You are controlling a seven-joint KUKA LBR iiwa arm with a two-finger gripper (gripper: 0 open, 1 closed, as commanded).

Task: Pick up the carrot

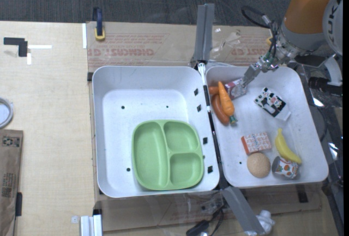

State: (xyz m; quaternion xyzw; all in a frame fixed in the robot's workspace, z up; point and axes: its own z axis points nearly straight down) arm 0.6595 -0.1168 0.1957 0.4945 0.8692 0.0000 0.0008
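Note:
The carrot (223,102) is orange with a small green tip. It lies lengthwise against the left wall of the right bin (305,120), with a second orange piece pressed against its left side. My gripper (244,83) reaches in from the upper right at a slant. Its tip hangs just right of and above the carrot's top end, next to a small pinkish-grey item (234,88). Nothing orange sits in the gripper.
The right bin also holds a black-and-white box (270,102), an orange-and-white packet (256,143), a banana (286,147), a tan ball (258,165) and a small cup (284,168). A green divided plate (168,155) lies in the left bin (109,120).

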